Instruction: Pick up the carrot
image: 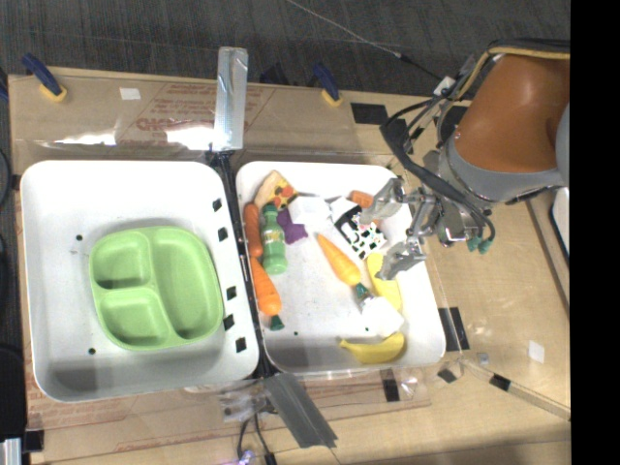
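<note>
With the gripper (395, 229) spread wide and empty over the right bin's (310, 303) right side, shift left to the carrot (339, 258) lying slantwise mid-bin, straddle its narrow width, and descend clear of the yellow item (381, 279) just beside its lower end.

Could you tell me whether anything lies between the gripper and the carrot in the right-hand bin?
Nothing visible blocks it. The gripper hangs over the right side of the right bin, and the carrot lies just to its left on the bin floor. A checkered black-and-white object sits close beside the carrot's upper end, crowding it slightly.
</note>
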Motion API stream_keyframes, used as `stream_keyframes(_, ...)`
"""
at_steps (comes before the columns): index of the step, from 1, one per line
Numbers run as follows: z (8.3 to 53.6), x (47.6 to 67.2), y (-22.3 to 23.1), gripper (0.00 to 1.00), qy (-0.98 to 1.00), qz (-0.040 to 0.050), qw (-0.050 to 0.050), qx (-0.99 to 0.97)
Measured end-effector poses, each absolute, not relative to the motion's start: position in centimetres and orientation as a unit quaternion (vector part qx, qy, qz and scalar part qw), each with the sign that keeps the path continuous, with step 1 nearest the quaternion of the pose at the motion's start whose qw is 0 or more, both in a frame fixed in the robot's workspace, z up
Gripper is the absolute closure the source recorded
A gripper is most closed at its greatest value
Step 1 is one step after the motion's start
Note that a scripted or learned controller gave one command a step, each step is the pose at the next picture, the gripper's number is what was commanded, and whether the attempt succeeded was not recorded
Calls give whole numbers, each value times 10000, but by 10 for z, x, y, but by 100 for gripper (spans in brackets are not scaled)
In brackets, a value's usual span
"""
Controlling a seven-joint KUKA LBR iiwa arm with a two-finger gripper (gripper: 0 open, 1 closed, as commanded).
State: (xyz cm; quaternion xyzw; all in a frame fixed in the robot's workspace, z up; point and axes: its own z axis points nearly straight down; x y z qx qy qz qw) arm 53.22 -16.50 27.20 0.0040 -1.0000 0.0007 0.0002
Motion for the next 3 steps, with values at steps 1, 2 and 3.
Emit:
stream_keyframes(1, 100, 533, -165, 0, -9880, -22, 37, 1547)
stream_keyframes(2, 113, 536, -163, 100, -9872, -9, 1, 1592)
stream_keyframes(3, 200, 499, -117, 100, -9939, 8, -33, 1101)
